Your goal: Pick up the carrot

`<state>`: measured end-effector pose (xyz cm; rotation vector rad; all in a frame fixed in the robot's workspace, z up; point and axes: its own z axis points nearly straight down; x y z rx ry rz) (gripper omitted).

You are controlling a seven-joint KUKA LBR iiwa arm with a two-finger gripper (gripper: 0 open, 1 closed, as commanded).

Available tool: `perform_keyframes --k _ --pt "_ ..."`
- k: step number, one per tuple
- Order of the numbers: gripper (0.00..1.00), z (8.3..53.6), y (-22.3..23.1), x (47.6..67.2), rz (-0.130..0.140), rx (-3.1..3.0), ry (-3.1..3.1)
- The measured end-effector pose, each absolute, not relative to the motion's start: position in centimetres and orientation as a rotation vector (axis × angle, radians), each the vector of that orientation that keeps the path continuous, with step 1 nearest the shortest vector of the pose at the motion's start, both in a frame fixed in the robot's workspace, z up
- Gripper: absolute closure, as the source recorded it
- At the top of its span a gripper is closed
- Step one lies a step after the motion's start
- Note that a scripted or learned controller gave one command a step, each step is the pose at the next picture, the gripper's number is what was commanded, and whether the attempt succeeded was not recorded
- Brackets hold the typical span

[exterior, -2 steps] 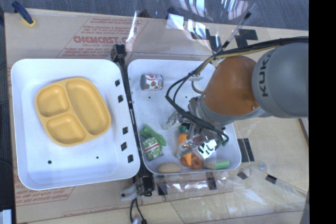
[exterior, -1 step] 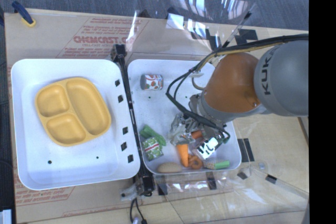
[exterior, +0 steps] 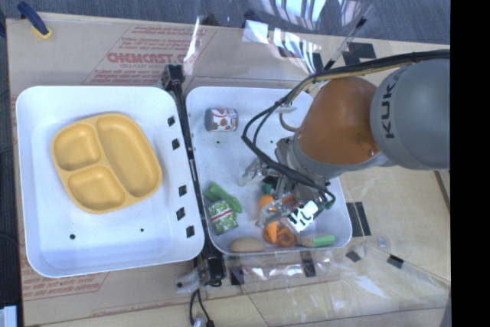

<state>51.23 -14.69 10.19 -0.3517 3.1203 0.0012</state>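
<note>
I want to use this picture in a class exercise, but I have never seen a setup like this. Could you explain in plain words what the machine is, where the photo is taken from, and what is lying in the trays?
The photo comes from one camera fixed above a bench, looking down at a slant. The big grey and orange shape is a robot arm reaching in from the right. At its tip is a claw, lowered into the right bin. Whether it grips anything cannot be told from here.

The right bin holds small toy foods: a can near the top, green pieces lower left, a beige piece at the bottom, and the orange carrot just below the claw.

The left bin holds a yellow plate with three compartments.
</note>
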Motion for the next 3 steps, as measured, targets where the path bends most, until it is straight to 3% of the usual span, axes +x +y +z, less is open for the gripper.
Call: perform_keyframes --k 1,2,3 --pt "0.00 9.2 -16.5 48.5 0.001 -0.309 3.126" --pt "1.00 10.2 -16.2 48.7 0.000 -0.323 3.122" --pt "1.00 12.2 -17.3 51.7 0.000 0.372 3.119"
